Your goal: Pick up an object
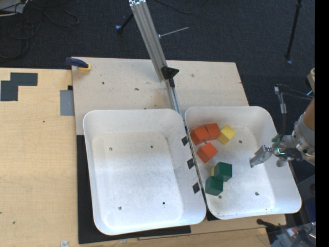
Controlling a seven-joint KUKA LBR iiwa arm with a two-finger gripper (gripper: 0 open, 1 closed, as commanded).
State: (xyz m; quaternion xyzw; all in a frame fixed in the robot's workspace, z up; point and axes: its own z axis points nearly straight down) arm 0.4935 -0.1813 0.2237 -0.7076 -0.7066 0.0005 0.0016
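text: none legible | labels: none | brands: none | numbers: 0 readable

I log dark carpet floor (231, 30) with cables (31, 9), pale wooden bench (36, 163), slanted aluminium rail (151, 40).

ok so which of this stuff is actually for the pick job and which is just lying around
For the job:
- orange blocks
- lone orange block
- yellow block
- green blocks
- right bin
- gripper

Lying about:
- left bin
- metal rail
- blue-and-yellow clamp
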